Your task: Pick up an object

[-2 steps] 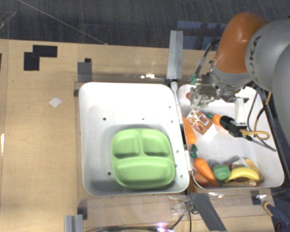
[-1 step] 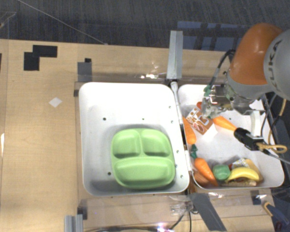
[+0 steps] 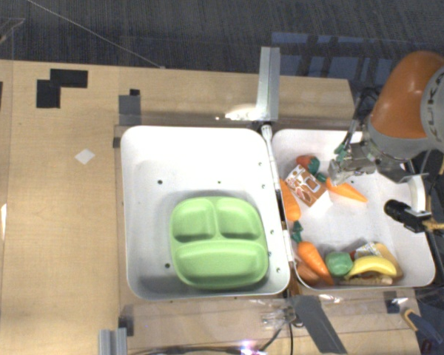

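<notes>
My gripper [image 3: 345,170] hangs low over the back part of the right bin [image 3: 422,272], reaching in from the right. Directly under and in front of it lies an orange toy carrot [image 3: 350,192], touching or nearly touching the gripper's tip. To its left lies a red and white snack packet [image 3: 305,186], beside a long orange carrot [image 3: 289,203] along the bin's left wall. At the front of the bin sit another carrot [image 3: 311,258], a green vegetable [image 3: 340,263] and a yellow banana [image 3: 371,268].
The left bin [image 3: 140,198] holds a green divided plate [image 3: 218,241]. A metal post [image 3: 268,87] stands at the back between the bins. A black part [image 3: 405,213] juts over the right bin's right wall. The arm's orange band [image 3: 403,106] looms above the back right.
</notes>
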`<state>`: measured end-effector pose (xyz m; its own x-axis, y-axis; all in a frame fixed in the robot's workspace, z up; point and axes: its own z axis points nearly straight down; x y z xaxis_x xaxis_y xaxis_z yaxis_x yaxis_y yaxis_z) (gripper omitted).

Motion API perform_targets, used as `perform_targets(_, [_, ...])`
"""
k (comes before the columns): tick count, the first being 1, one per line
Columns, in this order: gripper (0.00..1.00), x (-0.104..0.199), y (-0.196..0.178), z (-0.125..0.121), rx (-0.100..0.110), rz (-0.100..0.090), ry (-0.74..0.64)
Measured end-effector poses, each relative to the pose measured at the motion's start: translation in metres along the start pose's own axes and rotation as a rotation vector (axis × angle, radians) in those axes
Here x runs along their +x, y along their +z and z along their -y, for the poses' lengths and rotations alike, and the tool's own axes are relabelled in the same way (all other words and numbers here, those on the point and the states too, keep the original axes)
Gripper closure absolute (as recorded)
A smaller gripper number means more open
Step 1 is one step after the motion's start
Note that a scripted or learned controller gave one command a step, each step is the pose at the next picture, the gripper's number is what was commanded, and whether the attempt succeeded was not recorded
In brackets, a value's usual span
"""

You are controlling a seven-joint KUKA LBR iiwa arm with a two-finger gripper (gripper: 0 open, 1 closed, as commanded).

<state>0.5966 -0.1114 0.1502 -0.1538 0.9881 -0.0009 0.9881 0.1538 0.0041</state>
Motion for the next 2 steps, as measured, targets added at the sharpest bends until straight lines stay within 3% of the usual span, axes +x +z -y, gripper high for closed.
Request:
perform_targets(1, [0.00,0.000,0.000,0.000,0.000,0.000,0.000])
perform_targets(2, [0.00,-0.010,0.019,0.000,-0.016,0.003,0.039])
